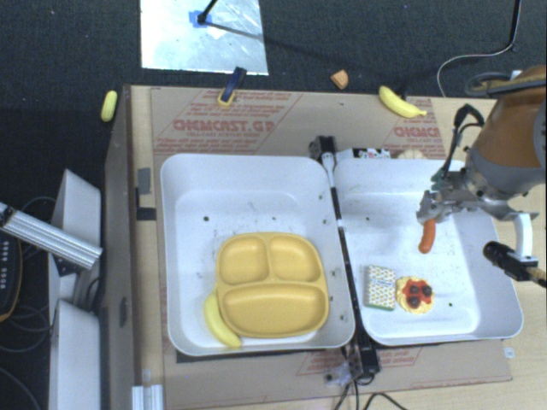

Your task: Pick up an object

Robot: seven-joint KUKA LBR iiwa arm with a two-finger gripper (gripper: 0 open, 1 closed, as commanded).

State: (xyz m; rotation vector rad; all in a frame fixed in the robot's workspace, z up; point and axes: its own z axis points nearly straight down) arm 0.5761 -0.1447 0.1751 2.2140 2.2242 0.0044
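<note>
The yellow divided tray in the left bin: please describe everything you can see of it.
The yellow divided tray looks like smooth plastic, with two small compartments toward the bin's far side and one long one at the near side. It lies flat, open side up, in the left bin near its front edge. A banana lies against its front-left corner.

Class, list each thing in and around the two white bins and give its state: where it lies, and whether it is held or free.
gripper: over the right bin, shut on the orange carrot
orange carrot: hangs upright from the gripper
yellow divided tray: flat in left bin
banana: against the tray's edge, free
patterned block: right bin, free
fruit tart: beside the block, free
</note>
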